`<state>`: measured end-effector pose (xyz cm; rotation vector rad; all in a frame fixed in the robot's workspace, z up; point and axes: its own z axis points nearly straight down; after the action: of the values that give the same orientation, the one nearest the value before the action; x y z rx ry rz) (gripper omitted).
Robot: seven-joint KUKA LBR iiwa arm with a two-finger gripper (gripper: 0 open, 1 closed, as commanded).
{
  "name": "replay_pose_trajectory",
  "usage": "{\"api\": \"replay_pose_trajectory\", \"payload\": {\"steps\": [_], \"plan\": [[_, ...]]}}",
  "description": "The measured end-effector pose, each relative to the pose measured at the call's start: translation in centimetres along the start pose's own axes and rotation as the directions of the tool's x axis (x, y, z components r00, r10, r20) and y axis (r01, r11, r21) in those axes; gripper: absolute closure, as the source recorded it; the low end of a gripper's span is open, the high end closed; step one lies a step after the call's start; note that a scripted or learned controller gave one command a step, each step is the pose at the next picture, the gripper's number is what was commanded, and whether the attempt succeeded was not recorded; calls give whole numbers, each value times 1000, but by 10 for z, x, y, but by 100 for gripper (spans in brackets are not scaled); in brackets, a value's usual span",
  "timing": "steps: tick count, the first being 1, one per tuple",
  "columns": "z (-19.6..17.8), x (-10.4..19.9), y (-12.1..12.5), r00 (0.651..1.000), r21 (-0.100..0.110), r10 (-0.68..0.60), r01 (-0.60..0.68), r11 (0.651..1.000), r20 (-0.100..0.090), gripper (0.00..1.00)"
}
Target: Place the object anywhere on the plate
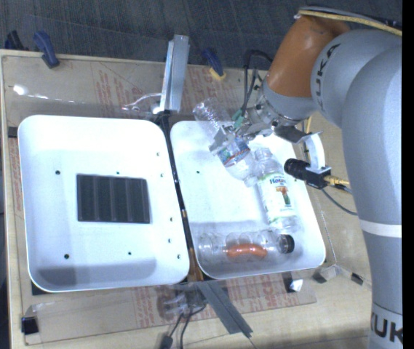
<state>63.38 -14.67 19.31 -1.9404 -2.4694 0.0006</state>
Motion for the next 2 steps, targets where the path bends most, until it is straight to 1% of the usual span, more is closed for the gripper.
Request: {"api": "replay_pose_trajectory", "payload": {"steps": [1,2], "plan": [[-36,65,-33,995,2,100,-100,995,0,100],[2,119,-49,932,2,-362,362,932,-1,100]]}}
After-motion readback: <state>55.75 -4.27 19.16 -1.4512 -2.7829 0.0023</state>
